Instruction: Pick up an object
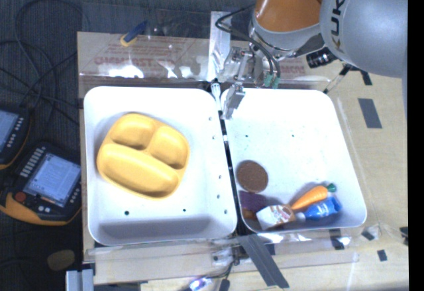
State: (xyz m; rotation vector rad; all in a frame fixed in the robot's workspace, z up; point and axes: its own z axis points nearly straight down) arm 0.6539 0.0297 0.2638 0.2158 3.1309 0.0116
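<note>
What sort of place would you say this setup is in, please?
Probably a robotics lab or test cell. An industrial arm hangs over two white bins holding toy-like objects such as a carrot, and a teach pendant lies on the carpet beside cables.

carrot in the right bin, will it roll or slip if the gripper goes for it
The carrot looks tapered and smooth, so it may roll or squirt out of a pinch. It lies against the blue bottle near the bin's corner, which may block rolling but crowd the gripper.
</note>
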